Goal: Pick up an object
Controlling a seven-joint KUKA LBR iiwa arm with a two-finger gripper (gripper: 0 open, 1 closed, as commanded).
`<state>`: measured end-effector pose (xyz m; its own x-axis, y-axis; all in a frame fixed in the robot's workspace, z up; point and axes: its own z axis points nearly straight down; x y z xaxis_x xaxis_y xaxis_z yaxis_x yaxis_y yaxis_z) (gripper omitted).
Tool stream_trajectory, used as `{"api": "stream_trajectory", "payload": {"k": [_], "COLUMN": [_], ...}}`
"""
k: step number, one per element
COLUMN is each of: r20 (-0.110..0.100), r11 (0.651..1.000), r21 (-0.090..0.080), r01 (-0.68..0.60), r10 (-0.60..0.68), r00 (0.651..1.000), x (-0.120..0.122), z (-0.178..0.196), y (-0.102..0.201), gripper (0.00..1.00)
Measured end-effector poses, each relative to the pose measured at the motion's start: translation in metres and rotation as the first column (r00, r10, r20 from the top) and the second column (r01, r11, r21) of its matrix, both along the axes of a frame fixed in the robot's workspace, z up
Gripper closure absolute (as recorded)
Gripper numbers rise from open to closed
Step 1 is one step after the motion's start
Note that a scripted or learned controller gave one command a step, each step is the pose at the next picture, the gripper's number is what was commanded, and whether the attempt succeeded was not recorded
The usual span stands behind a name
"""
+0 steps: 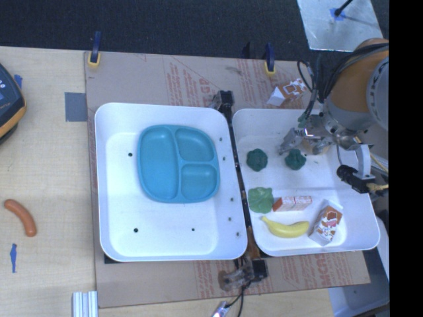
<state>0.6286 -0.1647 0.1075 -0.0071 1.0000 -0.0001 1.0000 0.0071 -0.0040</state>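
1. Currently the gripper (299, 139) is hanging low over the upper part of the right bin (370, 240), reaching in from the right under the grey arm (360, 88) with its orange band; the metal fingers are pointing down and left toward the bin floor.
2. Directly below the fingertips a small dark green lump (295, 160) is sitting on the white floor; it is looking like a toy broccoli floret, though the shape is too small to name firmly; a second dark green lump (256, 159) is lying to its left, near the wall between the bins.
3. Whether the fingers are spread wide or drawn narrow, I cannot tell; they are blurring into the wrist hardware, and nothing is showing clearly between them, so no hold can be claimed.
4. Lower in the same bin a lighter green leafy piece (260, 200), a small red-and-white packet (293, 203), a banana (286, 228) and a little carton (326, 224) are lying close together; the left bin (106, 177) is carrying a blue divided plate (178, 163).
5. Judging by the pose, the approach step is in hand: the tool is sitting over its likely target and has not lifted anything.
6. The next move is probably calling for a short straight descent so the fingers straddle the lump, then a firm close before any lift; the lump is small and rounded, so an off-centre close could nudge it aside rather than trap it.
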Motion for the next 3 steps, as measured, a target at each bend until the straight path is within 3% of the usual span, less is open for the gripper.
{"api": "stream_trajectory", "payload": {"k": [1,2,3], "r20": [0.0,0.002,0.003], "r11": [1.0,1.0,1.0], "r21": [-0.001,0.001,-0.001], "r01": [0.003,0.003,0.004], "r10": [-0.003,-0.003,-0.004], "r00": [1.0,1.0,1.0], "x": [-0.027,0.019,0.018], "z": [-0.016,-0.015,0.048], "y": [-0.027,-0.008,-0.048], "gripper": [0.0,0.0,0.0]}}
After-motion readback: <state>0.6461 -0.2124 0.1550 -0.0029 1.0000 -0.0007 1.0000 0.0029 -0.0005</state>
